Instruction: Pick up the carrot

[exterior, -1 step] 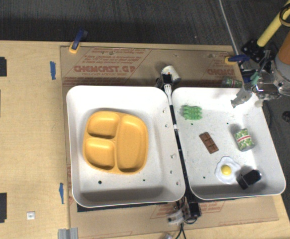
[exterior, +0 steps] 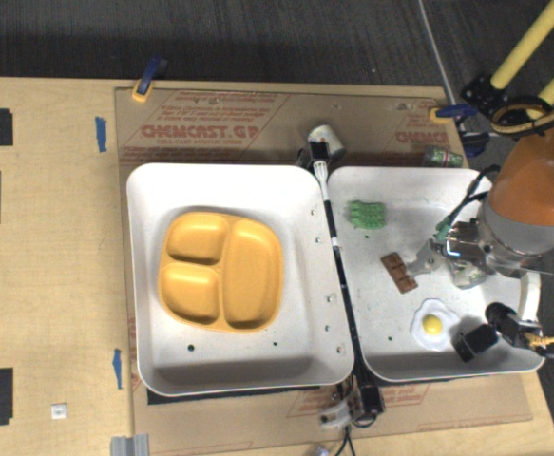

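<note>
"Carrot first: where does it lie?"

"I cannot tell. Nothing I can make out in either bin reads clearly as a carrot."

"And your gripper?"

"My gripper point(exterior: 459, 251) hangs low over the right bin point(exterior: 391, 354), near its right wall, under the orange band of my arm point(exterior: 535, 193). Whether it is apart or together I cannot tell; the wrist covers it from above."

"What lies near it?"

"A brown bar point(exterior: 400, 272) just to its left, tilted. A fried egg point(exterior: 432, 325) sits near the bin's front edge, close to the gripper but apart from it. A green piece point(exterior: 367, 215) lies farther back, toward the divider between the bins."

"And the left bin point(exterior: 153, 255)?"

"It bears a yellow divided plate point(exterior: 224, 269), set about in its middle, well apart from my gripper."
</note>
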Action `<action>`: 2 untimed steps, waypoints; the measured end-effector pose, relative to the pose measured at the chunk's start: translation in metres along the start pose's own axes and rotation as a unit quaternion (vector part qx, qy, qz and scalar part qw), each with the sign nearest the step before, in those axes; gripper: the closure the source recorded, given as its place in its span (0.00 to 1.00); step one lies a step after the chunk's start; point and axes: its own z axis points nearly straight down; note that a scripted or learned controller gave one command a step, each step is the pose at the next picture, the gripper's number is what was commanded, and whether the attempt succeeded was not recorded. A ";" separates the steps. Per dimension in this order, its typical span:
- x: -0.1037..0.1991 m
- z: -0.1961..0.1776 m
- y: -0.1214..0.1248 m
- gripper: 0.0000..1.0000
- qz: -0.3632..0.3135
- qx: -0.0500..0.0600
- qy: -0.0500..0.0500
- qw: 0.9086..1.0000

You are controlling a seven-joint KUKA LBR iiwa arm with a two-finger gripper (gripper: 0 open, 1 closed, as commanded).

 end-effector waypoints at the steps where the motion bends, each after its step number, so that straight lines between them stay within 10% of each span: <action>1: 0.101 -0.049 -0.031 0.00 -0.036 -0.002 0.000 0.999; 2: 0.144 -0.049 -0.076 0.00 -0.228 0.000 0.000 0.974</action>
